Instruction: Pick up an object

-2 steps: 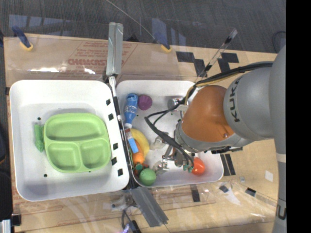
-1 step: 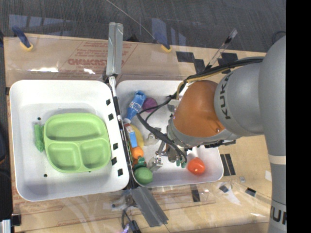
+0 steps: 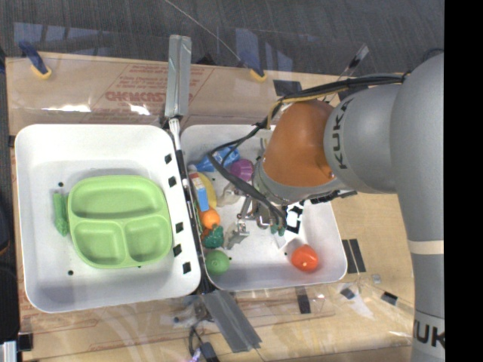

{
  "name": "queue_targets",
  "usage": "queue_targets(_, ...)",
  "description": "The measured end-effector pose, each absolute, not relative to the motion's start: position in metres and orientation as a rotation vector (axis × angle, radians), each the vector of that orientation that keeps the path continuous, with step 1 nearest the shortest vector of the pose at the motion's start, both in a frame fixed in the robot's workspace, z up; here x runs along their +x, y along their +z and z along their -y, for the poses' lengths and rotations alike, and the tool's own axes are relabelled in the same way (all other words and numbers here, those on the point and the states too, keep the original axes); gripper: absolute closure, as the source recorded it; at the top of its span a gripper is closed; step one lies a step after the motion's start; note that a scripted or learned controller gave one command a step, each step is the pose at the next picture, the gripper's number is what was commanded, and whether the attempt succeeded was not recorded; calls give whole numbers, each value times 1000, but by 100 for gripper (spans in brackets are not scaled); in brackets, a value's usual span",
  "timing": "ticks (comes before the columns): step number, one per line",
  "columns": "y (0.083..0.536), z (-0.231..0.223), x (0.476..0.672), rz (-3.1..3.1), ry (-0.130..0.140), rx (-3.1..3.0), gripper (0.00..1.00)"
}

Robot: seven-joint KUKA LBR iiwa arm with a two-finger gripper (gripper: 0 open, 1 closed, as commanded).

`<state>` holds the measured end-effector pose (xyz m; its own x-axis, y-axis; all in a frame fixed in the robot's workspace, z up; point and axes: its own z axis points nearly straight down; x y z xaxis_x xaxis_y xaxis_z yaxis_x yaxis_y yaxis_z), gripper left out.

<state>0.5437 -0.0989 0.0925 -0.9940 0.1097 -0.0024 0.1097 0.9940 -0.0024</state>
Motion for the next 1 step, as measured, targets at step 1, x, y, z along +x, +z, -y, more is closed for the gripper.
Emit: queue_targets(1, 93, 97, 551, -3132, -8, 206, 0)
